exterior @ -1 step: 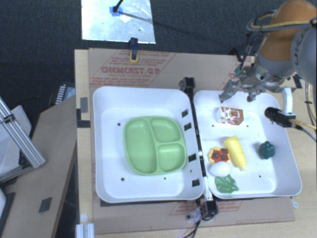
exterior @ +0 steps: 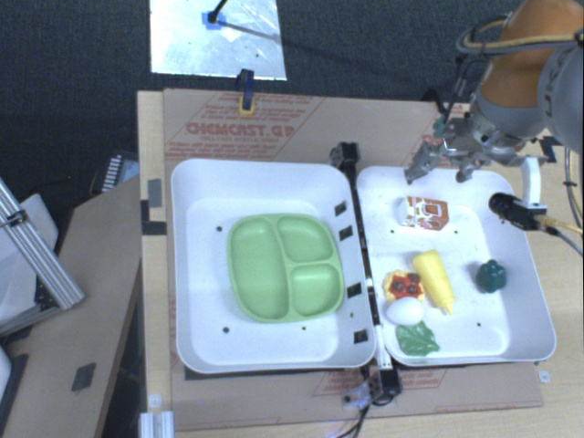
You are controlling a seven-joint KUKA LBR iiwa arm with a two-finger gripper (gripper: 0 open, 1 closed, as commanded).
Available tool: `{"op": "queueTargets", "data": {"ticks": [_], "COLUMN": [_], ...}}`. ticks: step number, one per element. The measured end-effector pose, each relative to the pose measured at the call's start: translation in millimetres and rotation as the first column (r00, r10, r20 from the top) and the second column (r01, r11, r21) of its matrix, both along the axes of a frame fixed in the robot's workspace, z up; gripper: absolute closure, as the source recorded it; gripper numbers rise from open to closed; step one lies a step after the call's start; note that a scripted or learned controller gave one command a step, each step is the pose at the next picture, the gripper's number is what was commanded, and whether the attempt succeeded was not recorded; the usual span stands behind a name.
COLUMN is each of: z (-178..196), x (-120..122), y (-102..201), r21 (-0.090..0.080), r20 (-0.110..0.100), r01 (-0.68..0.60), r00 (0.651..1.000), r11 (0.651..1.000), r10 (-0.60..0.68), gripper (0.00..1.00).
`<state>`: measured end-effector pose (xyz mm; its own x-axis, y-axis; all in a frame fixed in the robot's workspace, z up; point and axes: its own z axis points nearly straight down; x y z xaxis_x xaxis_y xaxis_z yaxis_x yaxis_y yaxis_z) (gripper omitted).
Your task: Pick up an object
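My gripper (exterior: pixel 441 172) hangs over the back edge of the right bin (exterior: pixel 525 336), its two fingers spread apart, open, with nothing between them. Just in front of it and below lies a red and white packet (exterior: pixel 426 213). Further forward in the same bin are a yellow banana-like piece (exterior: pixel 435 279), a red and yellow item (exterior: pixel 403 286), a white egg (exterior: pixel 406 312) and a green leafy piece (exterior: pixel 417 338). A dark green pepper (exterior: pixel 491 276) sits alone toward the right wall.
The left bin (exterior: pixel 196 245) holds a light green divided plate (exterior: pixel 281 267). A black divider strip (exterior: pixel 356 245) runs between the bins. The arm's orange band (exterior: pixel 538 21) rises at the top right, and a black cable connector (exterior: pixel 511 210) hangs over the right bin.
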<state>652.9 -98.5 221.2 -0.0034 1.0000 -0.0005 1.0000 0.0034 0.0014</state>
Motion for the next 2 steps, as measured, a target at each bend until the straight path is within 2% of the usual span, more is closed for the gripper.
{"op": "queueTargets", "data": {"ticks": [1,2], "z": [-61.9,-114.9], "x": [0.5,9.3], "y": [5.4,9.8], "r21": [0.001,-0.005], "r20": [-0.005,0.006], "r01": [-0.002,-0.003], "r00": [1.0,1.0], "r11": [1.0,1.0], "r10": [0.002,0.003], "gripper": [0.0,0.0]}}
